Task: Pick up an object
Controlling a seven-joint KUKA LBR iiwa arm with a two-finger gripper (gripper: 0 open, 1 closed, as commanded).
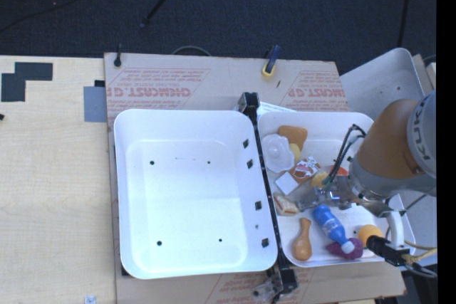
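Gripper low in right bin, jaw state indeterminate. Blue bottle just below it, long axis running lower right.

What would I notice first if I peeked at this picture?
Probably the big grey arm with its orange band, reaching in from the right over the right bin. That bin is crowded with small things, like a blue bottle and a wooden spoon. Beside it sits the left bin.
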